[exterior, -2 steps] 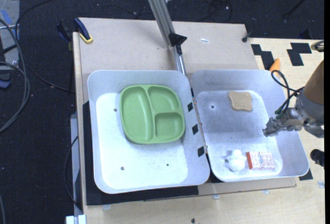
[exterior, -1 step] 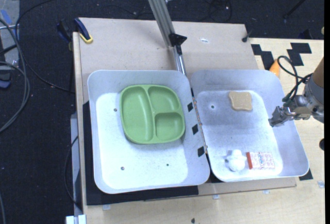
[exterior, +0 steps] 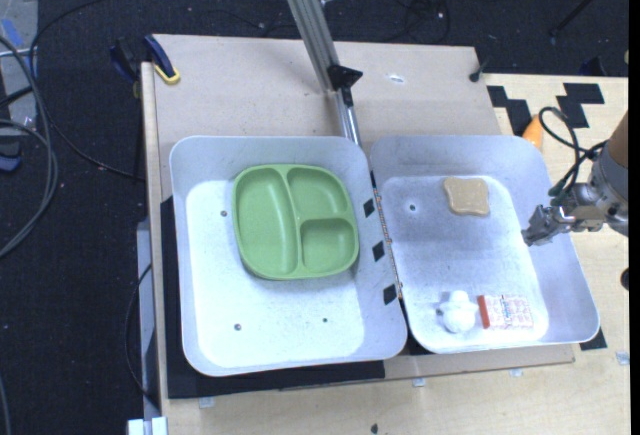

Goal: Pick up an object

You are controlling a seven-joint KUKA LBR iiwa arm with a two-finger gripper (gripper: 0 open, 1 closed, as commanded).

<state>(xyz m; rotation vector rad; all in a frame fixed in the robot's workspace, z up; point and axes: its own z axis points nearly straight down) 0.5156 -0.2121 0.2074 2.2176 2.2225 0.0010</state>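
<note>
The right bin (exterior: pixel 560 253) holds a tan slice of bread (exterior: pixel 467 196) near its far side. At its near edge lie a white lumpy object (exterior: pixel 457 313) and, right beside it, a small red and white packet (exterior: pixel 506 311). My gripper (exterior: pixel 543 224) hangs over the bin's right rim, to the right of the bread and well apart from it. Nothing shows between its tips.
The left bin (exterior: pixel 200 323) bears a green divided plate (exterior: pixel 297 221) in its upper middle. A slanted metal pole (exterior: pixel 310 8) rises from behind the two bins. An orange object (exterior: pixel 533 131) lies on the bench beyond the right bin's far right corner.
</note>
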